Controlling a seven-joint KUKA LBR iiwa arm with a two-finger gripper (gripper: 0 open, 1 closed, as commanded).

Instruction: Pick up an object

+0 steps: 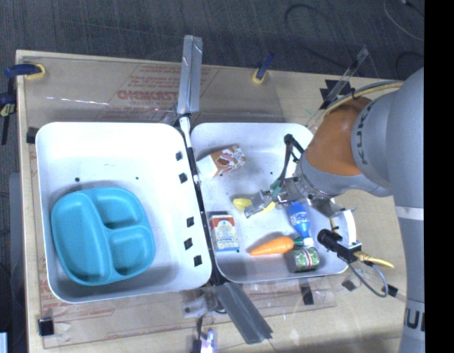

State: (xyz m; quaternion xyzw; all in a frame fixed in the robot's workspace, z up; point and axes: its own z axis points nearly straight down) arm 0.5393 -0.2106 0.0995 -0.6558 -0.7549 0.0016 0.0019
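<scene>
My gripper (271, 198) is low in the right bin (256, 134), near its middle, and the grey arm with its orange band comes in from the right. A yellow banana-like piece (246, 204) lies right against the gripper's left end. Just right of the gripper and partly under the wrist lies a blue bottle (299, 218). An orange carrot (271, 246) lies in front of the gripper, with a green can (305, 259) to its right. A red and white box (224, 232) sits by the bin's left wall. At the back left is a brown snack bag (228, 159).
The left bin (101, 142) holds a blue divided plate (101, 234) at its front left. A metal divider bar (188, 79) runs between the two bins. Cables trail off the bench at the right front (370, 271).
</scene>
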